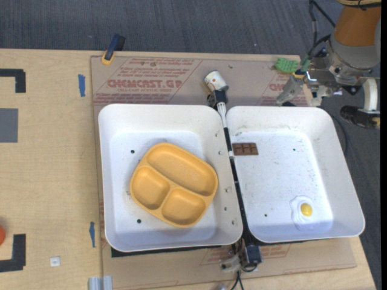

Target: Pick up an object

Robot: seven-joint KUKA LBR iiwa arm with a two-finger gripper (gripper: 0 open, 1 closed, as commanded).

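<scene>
- The grey two-finger gripper (299,77) is held above the bench at about one o'clock, outside the bins. A small green object is seen by its tip, but whether it is gripped cannot be told.
- A yellow three-compartment plastic plate (174,183) is laid flat in the left white bin (115,125), at nine o'clock.
- In the right white bin (329,132), a brown chocolate-bar piece (245,149) lies at its ten o'clock, and a toy fried egg (305,209) at five o'clock; both are judged reachable.

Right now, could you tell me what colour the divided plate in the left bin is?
Yellow-orange; the divided plate shows best in the camera view.
</scene>
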